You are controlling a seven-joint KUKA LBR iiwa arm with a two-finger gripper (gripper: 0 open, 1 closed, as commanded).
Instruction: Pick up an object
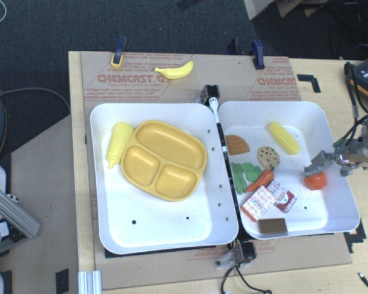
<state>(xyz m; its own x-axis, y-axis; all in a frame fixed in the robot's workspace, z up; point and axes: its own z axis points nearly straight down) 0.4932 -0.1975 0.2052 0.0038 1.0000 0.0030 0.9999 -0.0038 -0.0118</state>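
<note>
The arm is cut off at the frame's right margin; the gripper (322, 164) reaches into the right bin (306, 112) near its right wall. Its metal parts are small and blurred, so whether the jaws stand wide, narrow or closed cannot be told. A red-orange tomato-like object (316, 180) lies just below the gripper tip, close to or touching it; contact cannot be confirmed.

Taking the tomato-like object as landmark: a yellow corn cob (284, 137) lies up and to its left, a cookie (268, 157) to its left, a brown bread-like slice (237, 144) farther left, and a green vegetable (244, 173) with a carrot (260, 180) near the bin's left wall. A red and white packet (268, 199) lies down-left, with a brown block (272, 226) below that.

The left bin (110, 219) holds a yellow divided plate (164, 159) with a yellow bottle (118, 144) against its left edge.

Both bins rest on a cardboard sheet (86, 164) printed in red lettering, clamped at the far edge of the tabletop. A banana (175, 71) lies on the cardboard above the left bin. Dark carpet (49, 17) surrounds the tabletop.
</note>
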